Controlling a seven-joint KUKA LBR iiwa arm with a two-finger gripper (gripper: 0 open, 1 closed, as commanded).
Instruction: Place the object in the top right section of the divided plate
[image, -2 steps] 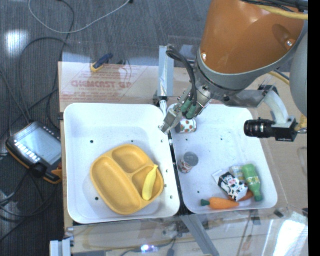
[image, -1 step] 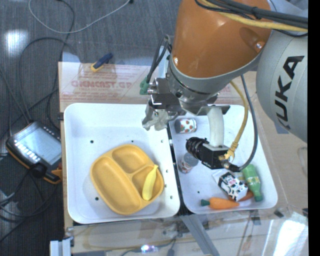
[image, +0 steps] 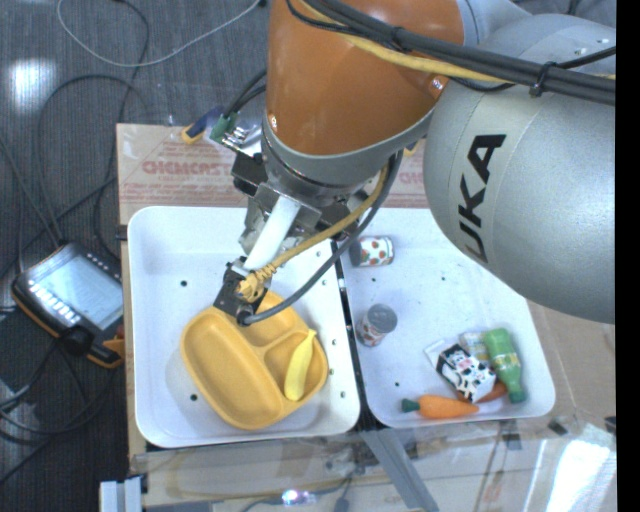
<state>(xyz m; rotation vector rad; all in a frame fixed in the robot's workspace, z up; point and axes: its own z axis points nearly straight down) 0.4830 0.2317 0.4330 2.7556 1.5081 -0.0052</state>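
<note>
A yellow divided plate (image: 225, 372) lies in the front half of the left bin (image: 160, 250). A yellow banana (image: 298, 366) rests in the plate's section on the right side, close to the rim. My gripper (image: 243, 292) hangs over the plate's far edge, just left of the banana's upper end. The big orange and grey wrist hides most of it from above. Nothing shows held in it.
The right bin (image: 430, 290) holds a white cup with red dots (image: 375, 250), a small can (image: 378, 322), a cow-patterned pack (image: 464, 370), a green bottle (image: 503, 362) and a carrot (image: 441, 406). A pendant (image: 65, 290) lies left of the bench.
</note>
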